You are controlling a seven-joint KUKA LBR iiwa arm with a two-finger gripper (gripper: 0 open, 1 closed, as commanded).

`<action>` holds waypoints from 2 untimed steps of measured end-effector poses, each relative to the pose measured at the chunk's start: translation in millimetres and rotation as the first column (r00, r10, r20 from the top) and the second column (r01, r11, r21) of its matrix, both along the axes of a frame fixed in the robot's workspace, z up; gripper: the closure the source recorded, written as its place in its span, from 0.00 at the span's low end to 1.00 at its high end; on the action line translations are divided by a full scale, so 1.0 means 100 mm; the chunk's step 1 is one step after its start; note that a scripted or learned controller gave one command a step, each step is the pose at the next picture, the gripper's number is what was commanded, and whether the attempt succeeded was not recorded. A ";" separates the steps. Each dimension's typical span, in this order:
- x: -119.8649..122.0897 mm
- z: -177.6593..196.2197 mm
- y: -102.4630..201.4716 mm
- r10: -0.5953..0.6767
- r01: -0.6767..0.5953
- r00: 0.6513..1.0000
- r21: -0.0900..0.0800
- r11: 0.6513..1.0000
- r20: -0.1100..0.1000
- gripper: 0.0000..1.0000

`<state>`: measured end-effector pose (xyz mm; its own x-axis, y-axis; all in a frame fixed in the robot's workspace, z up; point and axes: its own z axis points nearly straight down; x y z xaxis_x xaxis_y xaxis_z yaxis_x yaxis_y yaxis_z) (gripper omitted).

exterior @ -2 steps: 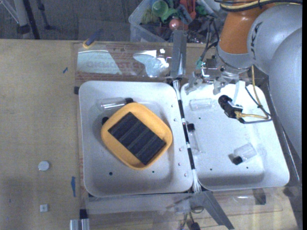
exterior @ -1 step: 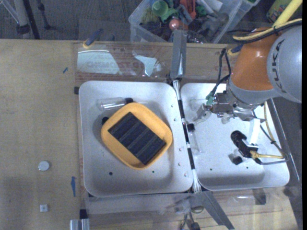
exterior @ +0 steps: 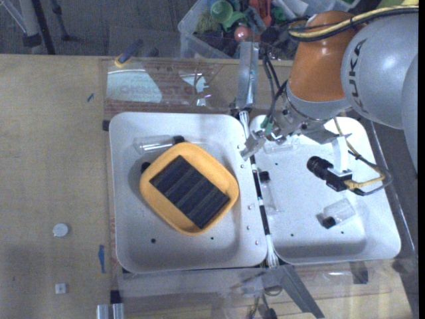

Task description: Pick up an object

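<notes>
A yellow rounded square object (exterior: 189, 187) with a black ribbed panel on top lies in the middle of the left bin (exterior: 126, 244). Behind it, near that bin's back wall, rests a clear plastic piece with a black tip (exterior: 158, 141). A small clear object with a dark end (exterior: 335, 212) sits in the right bin (exterior: 372, 241). My gripper (exterior: 257, 143) hangs under the orange wrist band, over the back of the ridge between the two bins, apart from all three objects.
A black cylinder with a yellow cable (exterior: 327, 171) hangs off the wrist over the right bin. A clear tub of colourful toys (exterior: 232, 12) stands behind the bins. A clear sheet (exterior: 166, 85) lies behind the left bin. Bare wooden bench (exterior: 46, 145) stretches left.
</notes>
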<state>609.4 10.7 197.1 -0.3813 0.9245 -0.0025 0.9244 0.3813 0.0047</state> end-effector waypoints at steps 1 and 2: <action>-0.56 -0.13 -0.24 0.037 -0.037 0.999 0.001 0.999 -0.006 0.00; 0.16 0.33 0.02 0.216 -0.216 0.976 -0.001 0.976 -0.001 0.00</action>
<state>625.3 12.4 230.2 -0.5721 0.8201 -0.0034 0.8201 0.5722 0.0038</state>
